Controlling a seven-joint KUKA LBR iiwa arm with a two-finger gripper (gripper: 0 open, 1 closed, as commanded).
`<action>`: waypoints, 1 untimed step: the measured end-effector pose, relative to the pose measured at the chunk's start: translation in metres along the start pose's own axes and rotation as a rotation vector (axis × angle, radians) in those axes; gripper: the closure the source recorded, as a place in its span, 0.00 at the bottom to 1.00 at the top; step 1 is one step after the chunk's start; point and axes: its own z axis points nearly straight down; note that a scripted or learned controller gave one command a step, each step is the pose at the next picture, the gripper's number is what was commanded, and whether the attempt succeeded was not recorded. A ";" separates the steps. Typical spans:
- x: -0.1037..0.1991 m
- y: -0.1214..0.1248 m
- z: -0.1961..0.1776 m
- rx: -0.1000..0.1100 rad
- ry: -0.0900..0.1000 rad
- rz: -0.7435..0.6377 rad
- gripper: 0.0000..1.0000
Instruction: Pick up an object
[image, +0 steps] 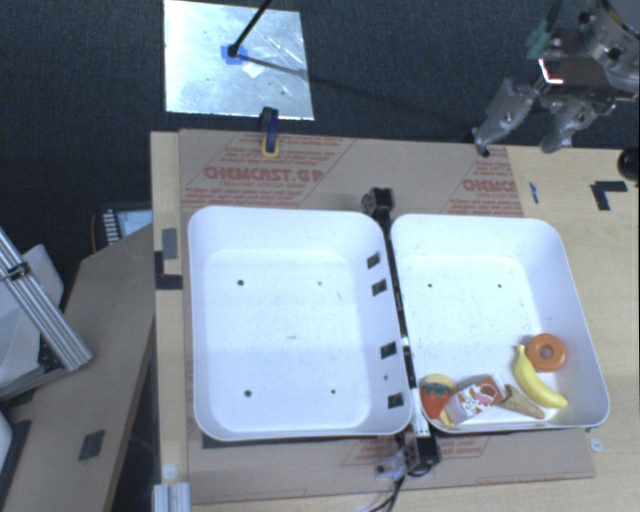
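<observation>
— In the right bin (560, 262), near corner, you have the whole pile: a banana (536, 380), an orange ring (546, 351) touching its upper end, a small packet (476, 398) beside it, and a round orange-and-red thing (436, 396) hard against the divider.

— And your claw?

— Up at the far right, over the dark floor beyond the bench, well apart from the pile. Your gripper (525, 122) hangs with its two fingers spread, nothing between them.

— Anything in your way?

— The bin wall wraps the pile on two sides, and the pieces crowd each other, the packet touching the banana. The black clips (380, 288) run along the seam between the bins. The left bin (212, 400) sits just beside. Behind the bench you see a shiny plate (200, 60) on the floor, and a metal rail (45, 310) at the left edge.
</observation>
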 end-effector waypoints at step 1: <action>-0.006 -0.072 -0.013 0.002 -0.001 0.008 0.00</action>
